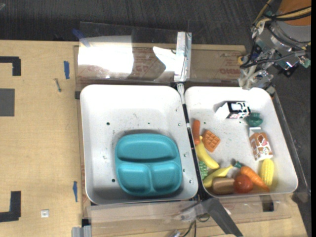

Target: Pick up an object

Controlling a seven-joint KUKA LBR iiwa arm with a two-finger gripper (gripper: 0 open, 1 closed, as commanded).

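The arm [291, 14] enters at the upper right of the frame, its orange band at the top right corner. The gripper [253, 78] hangs just above the upper right corner of the right bin [284, 132], over the bin's rim. The state of the gripper cannot be determined from this view. Nothing is seen held by it.

The right bin occupies the lower right of the frame and contains toy food items. A black-and-white card [236, 109] lies near the upper centre of this bin, with a small dark green piece [255, 118] just right of it. A waffle [211, 141] lies at the centre left. A banana [206, 157] lies below the waffle along the left wall. A printed packet [259, 145] lies at the right, with a corn cob [266, 171] directly below it. A carrot [253, 177] and a tomato [243, 183] lie touching at the lower edge.

The left bin [98, 112] occupies the lower centre of the frame. It holds a teal divided tray [147, 164], positioned toward its lower edge.
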